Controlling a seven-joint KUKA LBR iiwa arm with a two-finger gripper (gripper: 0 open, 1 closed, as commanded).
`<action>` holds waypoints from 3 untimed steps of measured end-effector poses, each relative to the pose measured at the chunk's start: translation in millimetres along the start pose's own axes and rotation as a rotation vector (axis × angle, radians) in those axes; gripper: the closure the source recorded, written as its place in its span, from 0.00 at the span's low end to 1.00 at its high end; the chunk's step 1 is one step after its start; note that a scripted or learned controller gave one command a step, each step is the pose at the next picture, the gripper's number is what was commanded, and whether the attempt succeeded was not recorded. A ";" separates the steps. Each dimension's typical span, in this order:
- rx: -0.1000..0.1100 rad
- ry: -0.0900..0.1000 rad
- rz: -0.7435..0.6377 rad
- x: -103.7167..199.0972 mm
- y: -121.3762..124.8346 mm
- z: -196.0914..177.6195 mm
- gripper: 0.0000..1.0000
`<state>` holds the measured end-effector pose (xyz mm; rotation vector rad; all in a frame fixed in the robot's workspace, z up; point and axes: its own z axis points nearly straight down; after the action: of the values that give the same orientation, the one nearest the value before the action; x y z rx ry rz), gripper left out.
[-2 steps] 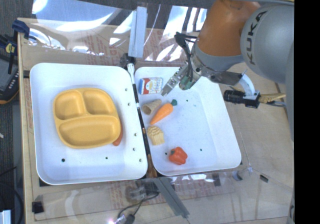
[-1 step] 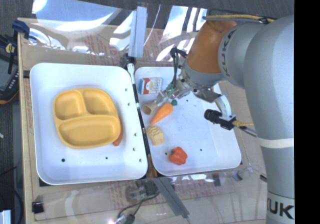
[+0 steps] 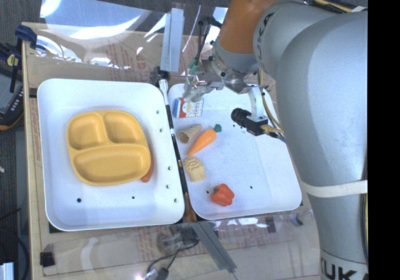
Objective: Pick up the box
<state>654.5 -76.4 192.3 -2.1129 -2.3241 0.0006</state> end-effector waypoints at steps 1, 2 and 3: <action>0.003 0.001 -0.262 -47.5 -28.5 57.2 1.00; -0.001 0.000 0.091 -45.5 -32.5 -28.3 1.00; 0.000 0.000 0.091 -45.3 -32.6 -28.1 0.00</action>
<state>626.4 -124.5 220.4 -2.2163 -2.2260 0.0000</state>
